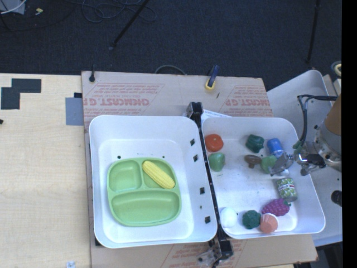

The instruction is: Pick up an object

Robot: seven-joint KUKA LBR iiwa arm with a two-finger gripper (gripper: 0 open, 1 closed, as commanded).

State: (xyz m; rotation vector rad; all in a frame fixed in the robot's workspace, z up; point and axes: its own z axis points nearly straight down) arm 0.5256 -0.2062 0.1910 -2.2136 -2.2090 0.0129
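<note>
Gripper hung low over the right white bin; whether it was open or gripping, I couldn't tell. Small green plastic toy lay just beside it — likely light, stiff, slippery; take it across its middle.

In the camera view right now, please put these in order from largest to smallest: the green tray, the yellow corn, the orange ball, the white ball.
1. green tray, clearly the largest
2. yellow corn
3. orange ball and white ball: they look nearly alike, so I do not rank them.
</note>
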